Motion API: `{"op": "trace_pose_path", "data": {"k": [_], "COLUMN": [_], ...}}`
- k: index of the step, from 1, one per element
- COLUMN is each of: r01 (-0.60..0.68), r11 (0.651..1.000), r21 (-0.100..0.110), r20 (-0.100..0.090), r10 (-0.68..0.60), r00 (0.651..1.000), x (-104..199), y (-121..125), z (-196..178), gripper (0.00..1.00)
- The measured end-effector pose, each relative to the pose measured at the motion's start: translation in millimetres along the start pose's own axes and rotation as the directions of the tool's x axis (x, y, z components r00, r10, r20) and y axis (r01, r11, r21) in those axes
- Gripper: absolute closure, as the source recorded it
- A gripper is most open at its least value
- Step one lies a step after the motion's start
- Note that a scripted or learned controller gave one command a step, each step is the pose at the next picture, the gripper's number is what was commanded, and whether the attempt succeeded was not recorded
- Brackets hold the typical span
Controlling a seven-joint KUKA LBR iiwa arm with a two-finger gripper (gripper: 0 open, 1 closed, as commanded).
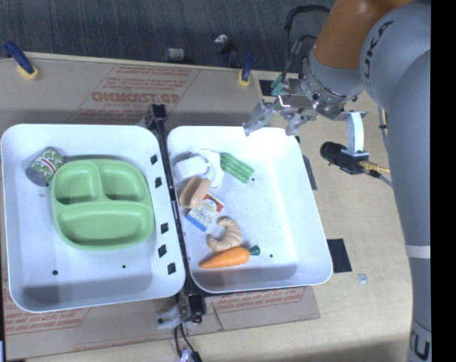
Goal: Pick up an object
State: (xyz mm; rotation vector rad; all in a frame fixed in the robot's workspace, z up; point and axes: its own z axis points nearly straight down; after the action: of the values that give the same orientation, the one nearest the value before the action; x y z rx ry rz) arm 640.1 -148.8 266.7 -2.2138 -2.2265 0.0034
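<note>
My gripper (274, 122) hangs over the far rim of the right bin (311, 225), its fingers spread open with nothing between them. Below it in that bin lie a green oblong piece (237, 167), a white cup (200, 164), a tan rounded piece (193, 191), a small blue, white and red packet (204, 214), a beige knotted ring (226, 233) and an orange carrot (226, 258). The green piece is the nearest to the gripper, a little toward the camera and to its left.
The left bin (24, 277) bears a green divided plate (103, 202) and a small can (44, 165) at its far left corner. A black divider (164, 194) joins the two bins. Cardboard (130, 89) lies under both.
</note>
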Motion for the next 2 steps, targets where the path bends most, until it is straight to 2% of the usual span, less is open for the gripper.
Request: {"op": "trace_pose_path", "data": {"k": [1, 2], "r01": [0.0, 0.002], "r11": [1.0, 1.0], "r21": [-0.004, 0.004], "r20": [0.0, 0.0], "r10": [0.0, -0.002], "r00": [1.0, 1.0], "x": [20, 85], "y": [17, -69], "z": [-99, 76], "gripper": [0.0, 0.0]}}
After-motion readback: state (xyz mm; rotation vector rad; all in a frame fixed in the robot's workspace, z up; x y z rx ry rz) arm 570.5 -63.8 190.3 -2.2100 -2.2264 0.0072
